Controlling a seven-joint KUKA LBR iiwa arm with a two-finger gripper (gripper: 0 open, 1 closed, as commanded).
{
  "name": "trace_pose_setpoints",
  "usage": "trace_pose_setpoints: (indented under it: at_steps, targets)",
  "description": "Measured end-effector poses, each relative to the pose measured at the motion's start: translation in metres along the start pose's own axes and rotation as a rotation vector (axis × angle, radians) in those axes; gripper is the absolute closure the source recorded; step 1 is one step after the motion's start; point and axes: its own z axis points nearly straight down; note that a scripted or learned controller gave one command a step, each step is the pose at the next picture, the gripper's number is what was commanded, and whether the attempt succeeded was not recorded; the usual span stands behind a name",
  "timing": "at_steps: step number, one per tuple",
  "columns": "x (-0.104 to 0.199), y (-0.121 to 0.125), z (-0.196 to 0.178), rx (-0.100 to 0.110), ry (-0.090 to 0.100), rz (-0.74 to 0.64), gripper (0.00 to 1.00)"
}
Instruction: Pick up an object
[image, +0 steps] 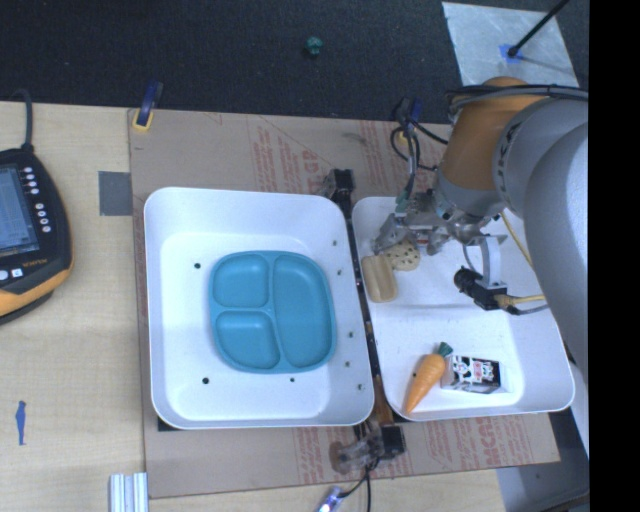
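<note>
Brown cardboard covers the table (90, 330) beneath two shallow white bins, with dark floor beyond its far edge. My hand (398, 238) is down in the far left corner of the right bin (535, 385), and its tips sit right at a small round cookie with dark chips (406, 258); whether they touch it or grip it I cannot tell, and I cannot tell either whether my hand is open or closed, since the wrist and its cables cover most of it. Just beside the cookie, toward the bin's left wall, lies a tan bread-like piece (379, 278), lengthwise along that wall. Near the front of the same bin, well apart from my hand, an orange carrot with a green top (426, 378) lies at a slant, and touching its top end is a small black-and-white carton (473, 373) lying flat.

My grey arm with its orange band (490, 130) hangs over the bin's right half.

In the left bin (170, 225) a blue divided plate (272, 310) rests near the middle. On the table's left edge sits a black and orange control pendant (28, 235). A blue clip (148, 103) holds the cardboard's far left corner.
</note>
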Motion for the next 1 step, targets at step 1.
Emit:
trace_pose_setpoints:
  at_steps: [1]
  targets:
    - [-0.0006,0.0000,0.0000,0.000,0.000,0.000,0.00]
